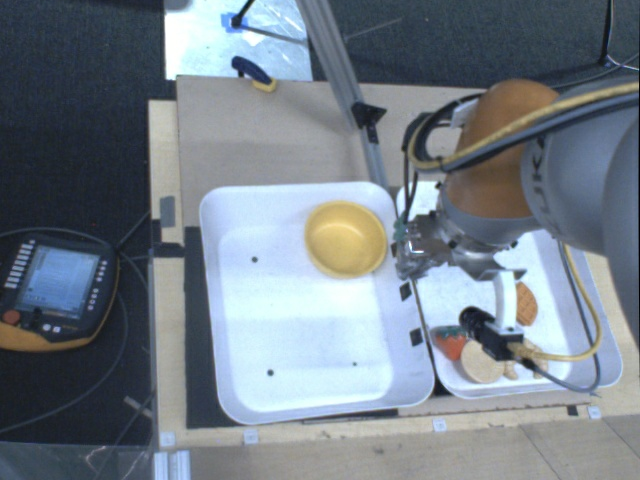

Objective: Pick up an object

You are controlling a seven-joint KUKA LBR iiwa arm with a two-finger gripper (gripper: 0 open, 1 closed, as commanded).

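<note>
A yellow bowl sits upright in the left white bin, at its far right corner. My gripper hangs at the left edge of the right white bin, just right of the bowl and close to the wall between the two bins. The grey arm and its orange band cover much of the right bin. Along that bin's near side lie a red-orange piece, a tan round piece and an orange-brown piece. I see nothing held at the gripper.
A metal pole slants across the bench behind the bins. A teach pendant lies on the floor at left. Cables loop over the right bin's near corner.
</note>
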